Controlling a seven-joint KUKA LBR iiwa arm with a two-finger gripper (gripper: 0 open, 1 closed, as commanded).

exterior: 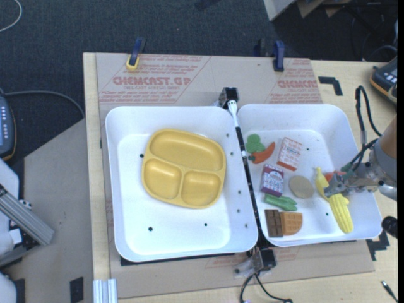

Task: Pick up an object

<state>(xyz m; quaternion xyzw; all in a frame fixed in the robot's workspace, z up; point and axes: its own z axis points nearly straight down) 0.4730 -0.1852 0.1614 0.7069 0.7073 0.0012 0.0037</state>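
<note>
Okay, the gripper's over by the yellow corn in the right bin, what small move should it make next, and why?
Probably a short descent straight onto the yellow toy corn cob. The grey two-finger gripper sits right at the cob's upper end in the right white bin, and nothing shows between its fingers. The round tan piece lies apart to the left, so the cob looks like the nearest target.

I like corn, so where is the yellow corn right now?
The corn lies in the right bin, near its right wall, just right of the round tan piece, with the gripper right over its upper end.
</note>
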